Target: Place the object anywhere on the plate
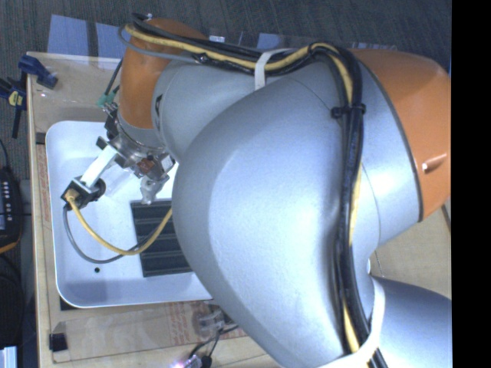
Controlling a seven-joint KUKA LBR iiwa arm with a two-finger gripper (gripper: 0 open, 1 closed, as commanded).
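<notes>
Below, you look down on the bench point(54, 90) with the grey arm point(284, 205) filling most of the frame from the right; its orange band point(142, 83) sits above the wrist at upper left. The gripper point(148, 190) hangs over the left white bin point(57, 205), tip pointing down toward the upper edge of a dark ribbed rectangular object point(157, 244) that lies flat on the bin floor. You cannot tell how far the fingers stand apart, nor whether anything is between them: they appear as one narrow dark tip, seen end-on. Whether that tip touches the ribbed object or stands just above it cannot be told either.

A white bracket with a small black unit point(83, 190) projects from the wrist toward the left, over the bin. From it a yellow and grey cable point(92, 244) loops down across the bin floor and back over the ribbed object. Black and yellow cables point(345, 129) run along the arm's casing, held by a white tie point(263, 67). A blue clamp point(37, 71) sits at the bench's upper left corner. The right-hand bin is hidden behind the arm.
</notes>
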